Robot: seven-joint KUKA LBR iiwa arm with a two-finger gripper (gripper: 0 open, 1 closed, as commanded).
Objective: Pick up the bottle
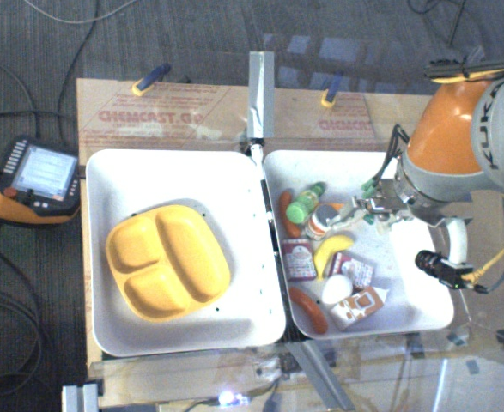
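- Lying off the desk's left edge, a black-and-orange handheld control pendant with a lit screen (35,181) rests on the grey carpet, presumably parked within an operator's reach.
- Brown cardboard sheet (174,114) covers the desk, pinned at the far edge by two blue-and-yellow clamps (151,79), apparently to keep it flat under the bins.
- Left shallow white plastic bin (101,316) carries a yellow moulded tray with three compartments (168,259), sitting slightly askew near the bin's centre; its compartments are bare.
- Right shallow white plastic bin (423,303) stands touching the left one, with the clutter crowded into its left half.
- Green plastic bottle with a yellow-green cap (306,203), the task's object, lies on its side near the far-left corner of the right bin, just beside a red sausage-shaped toy (288,210) and a small round orange-lidded jar (320,222).
- Nearer the camera lie a dark red labelled packet (299,258), a yellow banana (333,249), a white egg-shaped piece (337,289), a small brown-and-white carton (358,306) and a second red sausage (309,309).
- Two-finger metal hand (361,212) on the grey-and-orange arm (451,140) hovers over the right bin, right of the bottle and near the jar; whether it is open cannot be told, and nothing is visibly gripped. Judged from this, the pick is not yet made.
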